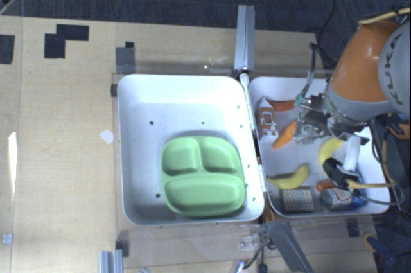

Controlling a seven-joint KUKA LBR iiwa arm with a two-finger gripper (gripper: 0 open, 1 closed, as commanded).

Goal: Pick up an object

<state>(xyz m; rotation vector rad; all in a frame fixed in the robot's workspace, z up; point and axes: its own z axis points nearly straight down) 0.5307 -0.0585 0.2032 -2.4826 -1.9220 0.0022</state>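
- In the right bin (379,204), upper middle: tool (310,127) low among the clutter, arm (372,72) coming in from the right.
- Whether the tool is released or clenched, I cannot tell.
- Carrot (284,135): orange, tapered, lying slantwise just left of the tool; contact unclear.
- Banana (289,177) near the front; second yellow piece (330,151) at the right.
- Left bin (128,156): green divided tray (203,175).

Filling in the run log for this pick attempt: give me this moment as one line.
arm: over right bin | gripper: low beside carrot | held: nothing seen | left bin: green tray
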